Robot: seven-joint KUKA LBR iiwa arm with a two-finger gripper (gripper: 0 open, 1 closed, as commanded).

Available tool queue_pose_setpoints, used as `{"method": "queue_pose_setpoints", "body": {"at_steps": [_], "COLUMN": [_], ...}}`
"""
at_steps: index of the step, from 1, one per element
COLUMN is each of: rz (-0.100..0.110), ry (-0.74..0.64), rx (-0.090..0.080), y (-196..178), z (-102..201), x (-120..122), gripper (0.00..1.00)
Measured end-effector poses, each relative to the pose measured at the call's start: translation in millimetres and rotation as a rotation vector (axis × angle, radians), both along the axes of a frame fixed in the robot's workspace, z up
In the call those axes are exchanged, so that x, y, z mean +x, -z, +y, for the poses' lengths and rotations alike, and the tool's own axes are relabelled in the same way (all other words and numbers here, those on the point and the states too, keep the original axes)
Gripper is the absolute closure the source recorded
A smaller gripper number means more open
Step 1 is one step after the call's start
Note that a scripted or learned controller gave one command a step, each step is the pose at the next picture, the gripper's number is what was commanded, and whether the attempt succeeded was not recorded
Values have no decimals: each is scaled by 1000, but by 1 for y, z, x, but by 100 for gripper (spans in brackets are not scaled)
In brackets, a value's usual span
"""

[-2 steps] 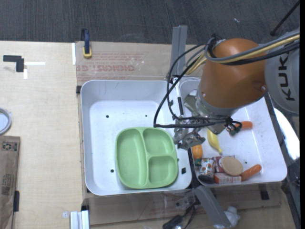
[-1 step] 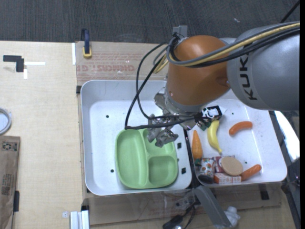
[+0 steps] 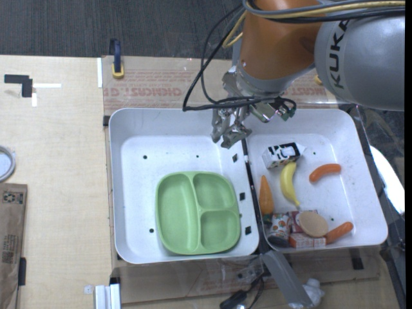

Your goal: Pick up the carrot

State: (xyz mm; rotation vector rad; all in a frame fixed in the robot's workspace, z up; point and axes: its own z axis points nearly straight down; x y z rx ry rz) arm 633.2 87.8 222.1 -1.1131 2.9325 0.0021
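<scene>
Carrot (image 3: 266,196), a smooth orange taper, lies upright along the left wall of the right bin (image 3: 360,148), just beside the banana (image 3: 289,182). "KUKA" reads in dark letters on the arm's (image 3: 367,56) grey shell, next to its glossy orange band. Reversed red lettering shows on the cardboard (image 3: 161,90) behind the bins. A small black-and-white carton (image 3: 282,154) sits above the curved yellow banana; two sausages (image 3: 325,172) lie to the right, and a printed snack box (image 3: 286,225) with a tan round piece (image 3: 313,224) rests near the front. The left bin (image 3: 129,166) bears a green three-compartment plate (image 3: 198,212). The metal gripper (image 3: 230,131) hovers over the divide between the bins, its fingers grasping nothing; whether they are parted cannot be told.
</scene>
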Motion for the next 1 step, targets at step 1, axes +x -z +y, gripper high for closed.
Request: {"method": "queue_pose_setpoints", "body": {"at_steps": [1], "rz": [-1], "ry": [-225], "rx": [0], "y": [30], "z": [-32], "x": [27], "gripper": [100]}}
